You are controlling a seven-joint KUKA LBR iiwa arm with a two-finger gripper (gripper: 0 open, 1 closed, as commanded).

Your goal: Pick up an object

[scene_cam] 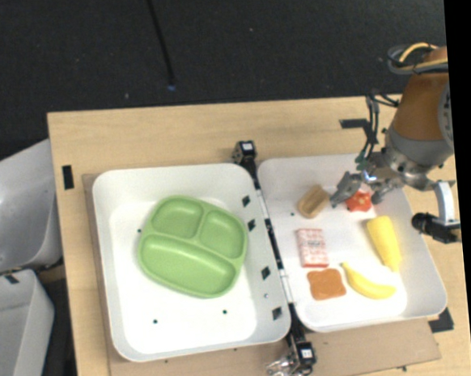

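Overhead, the wooden bench (174, 135) sat on dark floor and bore two white bins. Left bin (124, 313) held a green divided plate (193, 245). Right bin (418, 290): gripper (359, 188) low over a small red object (359, 202), tan piece (311, 201) just beside; grip state can't be told.

left bin (111, 258): sat centre-left of the frame, carrying the green divided plate (193, 245) in its middle | right bin (426, 290): lay just beside it, centre-right | wooden bench (174, 135): showed under both | dark floor (207, 39): ran across the top | white housing (10, 217): stood at the far left
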